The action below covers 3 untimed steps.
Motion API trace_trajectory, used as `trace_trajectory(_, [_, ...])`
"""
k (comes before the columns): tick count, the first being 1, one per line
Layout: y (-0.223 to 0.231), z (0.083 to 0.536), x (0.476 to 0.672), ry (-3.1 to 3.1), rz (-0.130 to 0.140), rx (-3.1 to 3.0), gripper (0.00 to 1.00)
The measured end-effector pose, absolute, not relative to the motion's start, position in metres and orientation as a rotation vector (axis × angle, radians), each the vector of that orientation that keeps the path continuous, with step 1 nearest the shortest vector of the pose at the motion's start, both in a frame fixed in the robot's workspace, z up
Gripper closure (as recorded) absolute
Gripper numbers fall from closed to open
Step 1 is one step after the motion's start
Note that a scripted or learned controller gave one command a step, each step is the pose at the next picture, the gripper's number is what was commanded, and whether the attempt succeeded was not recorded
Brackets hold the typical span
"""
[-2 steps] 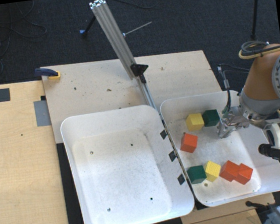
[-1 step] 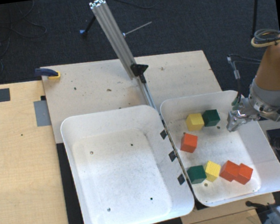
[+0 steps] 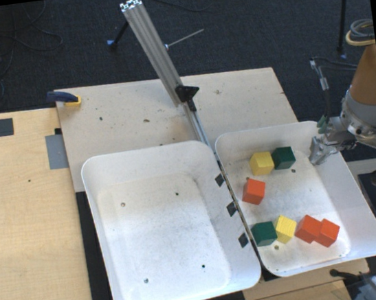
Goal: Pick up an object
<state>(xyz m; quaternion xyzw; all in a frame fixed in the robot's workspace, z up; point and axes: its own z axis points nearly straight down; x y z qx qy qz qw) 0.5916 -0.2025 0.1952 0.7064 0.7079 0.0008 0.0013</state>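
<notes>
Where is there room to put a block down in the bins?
The left bin floor is bare wall to wall. In the right bin, space lies between the orange block and the right wall. It's crowded near the green block and yellow block.

Six small blocks lie in the right bin (image 3: 346,186). Near its far side a yellow cube (image 3: 261,163) sits just beside a dark green cube (image 3: 284,157). An orange-red cube (image 3: 253,191) lies alone, tilted, nearer the middle. Along the near side lie a green block (image 3: 263,233), a yellow block (image 3: 286,228), and a longer orange-red block (image 3: 317,230).
</notes>
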Motion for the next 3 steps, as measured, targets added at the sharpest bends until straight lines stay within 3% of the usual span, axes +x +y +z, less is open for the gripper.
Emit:
trace_trajectory(1, [-0.203, 0.224, 0.592, 2.224, 0.001, 2.217, 1.00])
trace_trajectory(3, [-0.096, 0.214, 0.555, 2.232, -0.002, 2.220, 1.00])
